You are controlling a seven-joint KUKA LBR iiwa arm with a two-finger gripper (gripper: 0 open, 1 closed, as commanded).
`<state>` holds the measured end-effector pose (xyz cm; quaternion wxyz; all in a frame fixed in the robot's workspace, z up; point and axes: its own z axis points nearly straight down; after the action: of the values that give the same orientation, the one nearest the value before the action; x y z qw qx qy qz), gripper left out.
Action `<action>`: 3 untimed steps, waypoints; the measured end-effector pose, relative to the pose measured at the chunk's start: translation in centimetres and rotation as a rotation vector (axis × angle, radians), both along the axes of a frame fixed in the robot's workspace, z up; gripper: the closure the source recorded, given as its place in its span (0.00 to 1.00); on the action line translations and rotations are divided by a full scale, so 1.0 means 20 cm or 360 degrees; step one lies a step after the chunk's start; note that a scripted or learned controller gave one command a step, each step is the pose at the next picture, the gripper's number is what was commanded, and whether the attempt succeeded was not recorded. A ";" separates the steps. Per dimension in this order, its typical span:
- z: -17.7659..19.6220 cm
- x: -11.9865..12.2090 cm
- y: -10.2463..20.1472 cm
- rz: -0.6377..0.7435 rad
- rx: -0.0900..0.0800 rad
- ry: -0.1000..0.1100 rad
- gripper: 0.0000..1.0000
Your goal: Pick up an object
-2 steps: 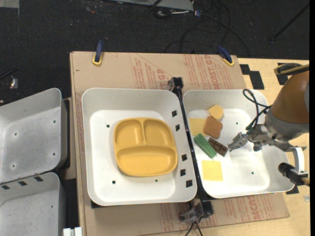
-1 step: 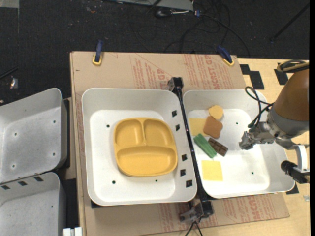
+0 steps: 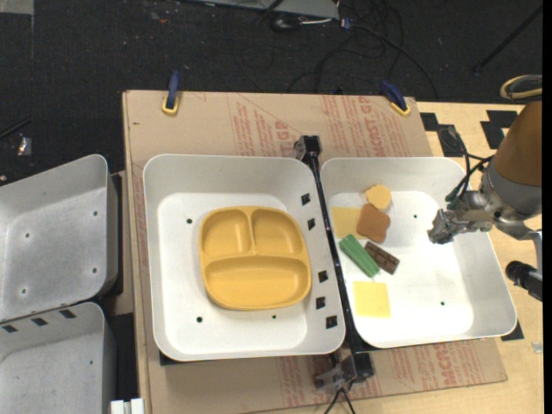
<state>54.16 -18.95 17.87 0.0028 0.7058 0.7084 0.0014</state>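
Note:
In the right bin [image 3: 483, 313] lie several small items: an orange round piece [image 3: 378, 197], a brown block [image 3: 373, 222], a pale yellow square [image 3: 344, 221] under it, a green bar [image 3: 358, 255], a dark brown bar [image 3: 382, 257] and a yellow square [image 3: 372, 299]. My gripper [image 3: 442, 228] hangs over the right side of this bin, to the right of the items and apart from them. Nothing shows between its fingers.
The left bin [image 3: 168, 317] holds a yellow divided plate [image 3: 255, 258]. A black divider strip [image 3: 323, 240] runs between the bins. The arm [image 3: 517, 166] comes in from the right edge. Grey trays [image 3: 52, 231] lie to the left of the bench.

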 end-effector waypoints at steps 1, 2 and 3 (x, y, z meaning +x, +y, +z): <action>0.21 0.00 0.01 -0.0001 0.0000 0.0001 1.00; 0.48 0.01 0.01 -0.0001 -0.0001 0.0000 1.00; 0.40 0.06 0.27 0.0006 0.0005 0.0010 1.00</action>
<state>55.34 -13.52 25.94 -0.0006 0.7044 0.7098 0.0003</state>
